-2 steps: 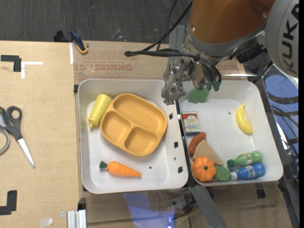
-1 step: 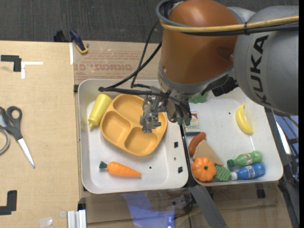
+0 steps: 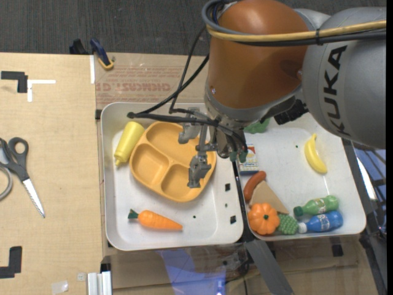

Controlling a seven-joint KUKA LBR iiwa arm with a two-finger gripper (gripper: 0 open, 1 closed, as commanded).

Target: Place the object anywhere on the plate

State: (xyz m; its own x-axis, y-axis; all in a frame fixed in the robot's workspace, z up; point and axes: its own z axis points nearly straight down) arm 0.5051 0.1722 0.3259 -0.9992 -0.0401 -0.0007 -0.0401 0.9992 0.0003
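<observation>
On your far left, one pair of grey-handled scissors (image 3: 18, 168) lay on the wooden board (image 3: 55, 195), and one blue-and-yellow clamp (image 3: 102, 54) sat at the board's top edge. Beside it you had a sheet of cardboard (image 3: 147, 85) with red print that ran backwards and was too faint to read.

The left bin (image 3: 113, 226) held three things. One yellow bottle (image 3: 128, 141) leaned against the left rim of the plate. One orange-yellow plate (image 3: 156, 158) with three compartments lay near the bin's middle. One carrot (image 3: 155, 220) lay apart from the plate, towards the near edge.

The gripper (image 3: 198, 165) hung over the right-hand part of the plate. You could not tell from this angle whether it was open or closed, or whether it carried anything. Which toy counted as the object could not be told either.

Above it you saw the arm's orange band (image 3: 258, 48), and the grey link (image 3: 344, 72) bore the black letters KUKA, the only writing you could read.

In the right bin (image 3: 288, 146) you could count nine pieces. One small printed box (image 3: 248, 157) sat just beside the dividing wall, its label too small to read. One green item (image 3: 258, 126) was half hidden under the arm. There were also one red sausage (image 3: 254, 185), one tan wedge (image 3: 268, 196) touching it and one pumpkin (image 3: 264, 219). One knobbly green piece (image 3: 287, 224) lay next to the pumpkin. One green bottle (image 3: 316, 206) lay above one blue bottle (image 3: 322, 222). One banana (image 3: 315, 154) lay apart near the right wall.
</observation>
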